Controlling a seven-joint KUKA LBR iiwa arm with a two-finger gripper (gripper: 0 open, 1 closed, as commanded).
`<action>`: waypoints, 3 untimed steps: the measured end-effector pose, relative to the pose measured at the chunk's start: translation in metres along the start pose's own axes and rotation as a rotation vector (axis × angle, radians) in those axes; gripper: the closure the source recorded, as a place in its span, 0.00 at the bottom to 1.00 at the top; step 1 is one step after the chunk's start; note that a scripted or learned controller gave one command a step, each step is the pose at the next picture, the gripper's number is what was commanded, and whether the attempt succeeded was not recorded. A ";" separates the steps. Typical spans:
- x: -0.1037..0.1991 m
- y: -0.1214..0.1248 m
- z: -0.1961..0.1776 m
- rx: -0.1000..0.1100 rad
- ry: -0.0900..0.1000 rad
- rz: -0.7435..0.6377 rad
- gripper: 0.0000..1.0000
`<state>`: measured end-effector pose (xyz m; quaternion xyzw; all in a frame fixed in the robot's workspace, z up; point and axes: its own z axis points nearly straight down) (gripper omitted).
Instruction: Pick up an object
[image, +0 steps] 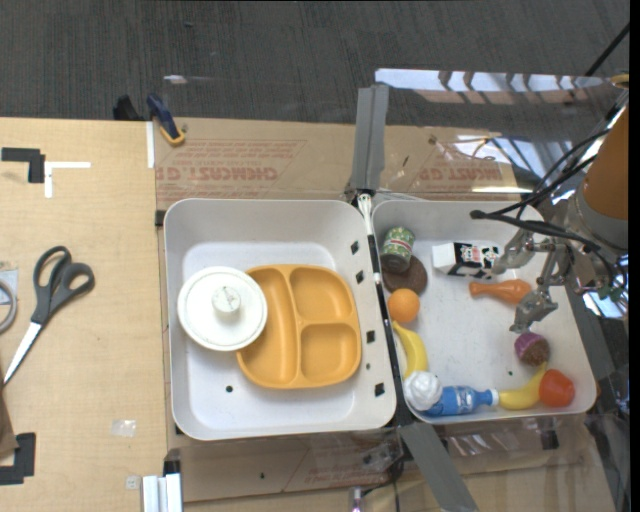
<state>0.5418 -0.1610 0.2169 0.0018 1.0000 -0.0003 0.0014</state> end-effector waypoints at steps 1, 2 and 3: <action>-0.007 -0.056 0.115 0.000 -0.002 0.195 0.00; -0.101 -0.031 0.125 -0.002 0.010 0.282 0.00; -0.104 0.003 0.126 0.005 0.015 0.543 0.00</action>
